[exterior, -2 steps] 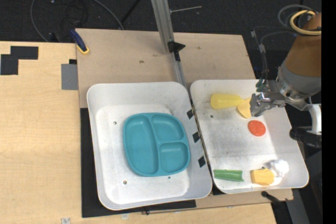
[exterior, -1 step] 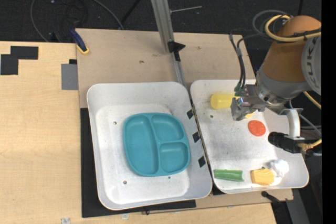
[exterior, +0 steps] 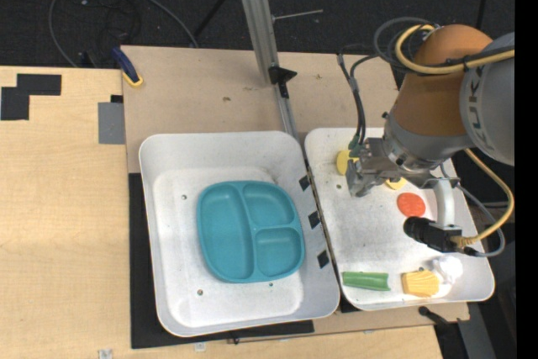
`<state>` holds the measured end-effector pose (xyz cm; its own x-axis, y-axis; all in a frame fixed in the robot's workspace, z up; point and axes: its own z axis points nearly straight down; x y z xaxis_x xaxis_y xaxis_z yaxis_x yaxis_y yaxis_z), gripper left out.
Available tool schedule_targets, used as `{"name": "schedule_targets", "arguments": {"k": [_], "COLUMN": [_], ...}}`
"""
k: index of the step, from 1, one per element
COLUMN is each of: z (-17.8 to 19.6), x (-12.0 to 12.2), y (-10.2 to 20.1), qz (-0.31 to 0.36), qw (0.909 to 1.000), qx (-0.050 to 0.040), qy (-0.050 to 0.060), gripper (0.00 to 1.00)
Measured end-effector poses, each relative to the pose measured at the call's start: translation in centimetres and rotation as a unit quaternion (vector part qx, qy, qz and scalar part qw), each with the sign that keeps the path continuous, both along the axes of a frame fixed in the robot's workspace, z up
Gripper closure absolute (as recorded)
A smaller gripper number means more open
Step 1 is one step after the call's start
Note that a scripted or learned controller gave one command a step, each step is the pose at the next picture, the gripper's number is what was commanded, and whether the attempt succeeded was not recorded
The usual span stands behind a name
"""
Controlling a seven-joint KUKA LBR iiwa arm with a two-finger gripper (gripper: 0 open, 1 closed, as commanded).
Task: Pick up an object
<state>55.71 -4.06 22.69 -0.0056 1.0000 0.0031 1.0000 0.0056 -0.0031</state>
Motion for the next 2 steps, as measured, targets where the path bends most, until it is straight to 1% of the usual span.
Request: {"name": "schedule_targets", "arguments": {"k": [2], "z": [-1.6], "x": [-2.0], "y": [11.0], "qz": [0.000], "qw": [1.0000], "qx": [-0.0005], "qy": [0.001], "gripper": [1.00]}}
